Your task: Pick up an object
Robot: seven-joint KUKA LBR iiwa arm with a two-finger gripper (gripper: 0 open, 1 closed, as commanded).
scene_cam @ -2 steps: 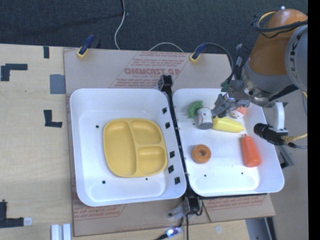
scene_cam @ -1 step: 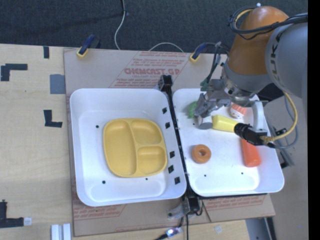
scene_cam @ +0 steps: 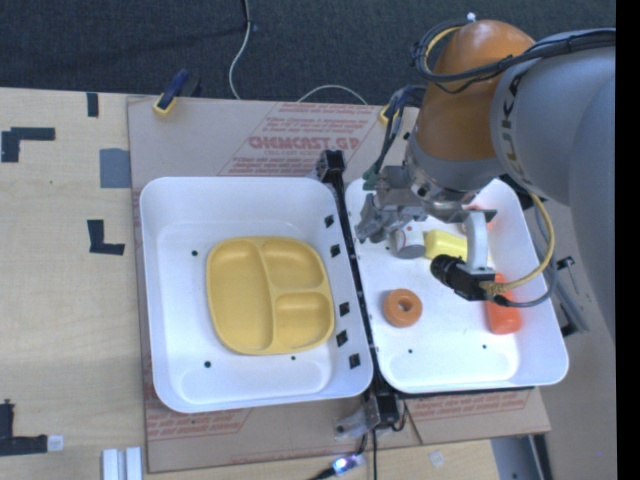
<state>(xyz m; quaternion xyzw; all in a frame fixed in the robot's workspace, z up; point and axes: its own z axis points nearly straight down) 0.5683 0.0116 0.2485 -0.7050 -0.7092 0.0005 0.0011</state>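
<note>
A pale wooden bench [scene_cam: 60,298] is filling the left side, carrying dark tape marks [scene_cam: 100,236] in angular shapes. A brown cardboard sheet [scene_cam: 280,138] (printed with red lettering) is lying flat over it. Beyond the far edge, dark grey carpet [scene_cam: 200,18] is covering the floor, and a thin white cable [scene_cam: 240,38] is trailing across it. Even light is falling throughout.

1. A small orange doughnut-shaped ring [scene_cam: 403,308] lies flat, lower middle of the right-hand bin.
2. A yellow block [scene_cam: 444,243] lies above it.
3. An orange piece [scene_cam: 503,318] sits toward that bin's right edge.
</note>
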